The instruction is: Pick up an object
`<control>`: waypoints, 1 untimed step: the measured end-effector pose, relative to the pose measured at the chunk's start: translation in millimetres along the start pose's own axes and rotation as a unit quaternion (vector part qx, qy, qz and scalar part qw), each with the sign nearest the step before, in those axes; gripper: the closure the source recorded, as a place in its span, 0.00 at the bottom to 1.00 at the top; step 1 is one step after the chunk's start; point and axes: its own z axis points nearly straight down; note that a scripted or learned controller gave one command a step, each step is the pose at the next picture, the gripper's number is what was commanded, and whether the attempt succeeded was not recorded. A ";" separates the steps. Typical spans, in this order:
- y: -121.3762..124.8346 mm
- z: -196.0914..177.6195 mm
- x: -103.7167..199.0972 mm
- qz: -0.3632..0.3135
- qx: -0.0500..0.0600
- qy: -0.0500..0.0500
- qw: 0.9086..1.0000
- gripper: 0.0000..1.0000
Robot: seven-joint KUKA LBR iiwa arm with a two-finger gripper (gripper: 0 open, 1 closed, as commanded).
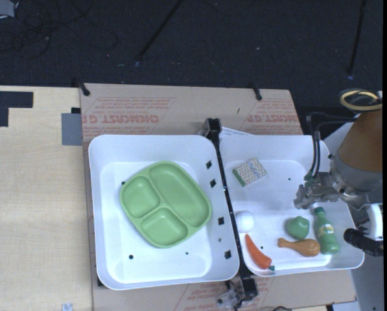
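Your likeliest targets, a small green plastic bottle (pixel 325 230) and a round green toy fruit (pixel 297 226), lie by the right bin's (pixel 277 168) right edge, a tan toy drumstick (pixel 301 246) beside them. The gripper (pixel 312 195) hangs just above the bottle; I cannot tell its state. Nothing is lifted; the whole pick remains.

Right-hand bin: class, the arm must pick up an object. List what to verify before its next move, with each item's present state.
1. Objects present in right bin: ok.
2. Claw over that bin: ok, at its right side.
3. Green bottle just below claw: ok.
4. Bottle free of neighbours: not ok, green pepper and drumstick crowd it.
5. Claw opening: cannot tell.
6. Anything held: cannot tell.
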 end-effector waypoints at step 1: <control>-4.1 -43.5 -2.0 -0.001 0.000 0.000 1.000 1.00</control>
